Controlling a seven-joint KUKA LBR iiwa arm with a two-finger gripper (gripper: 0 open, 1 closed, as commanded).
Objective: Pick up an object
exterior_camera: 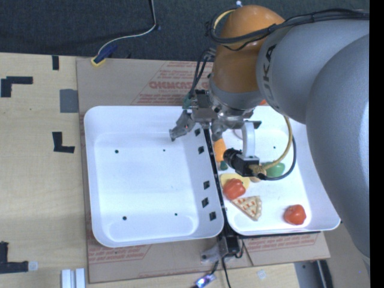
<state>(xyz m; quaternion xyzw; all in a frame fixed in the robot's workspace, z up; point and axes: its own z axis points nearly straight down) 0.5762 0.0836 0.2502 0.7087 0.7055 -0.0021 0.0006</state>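
Note:
My gripper (185, 132) hangs over the back right part of the left bin (144, 185), close to the divider between the bins. Its fingers stand open with nothing between them. In the right bin (312, 185) lie several small things: an orange piece (219, 148) partly hidden under the wrist, a yellow piece (230, 178), a red piece (234, 189) on top of it, a pizza-like wedge (249, 207), a red round thing (294, 214) and a green thing (276, 170).
The arm's big grey body covers the right bin's back and right side. Both bins rest on a cardboard sheet (120, 83). A cable (129, 38) runs across the dark floor at the back.

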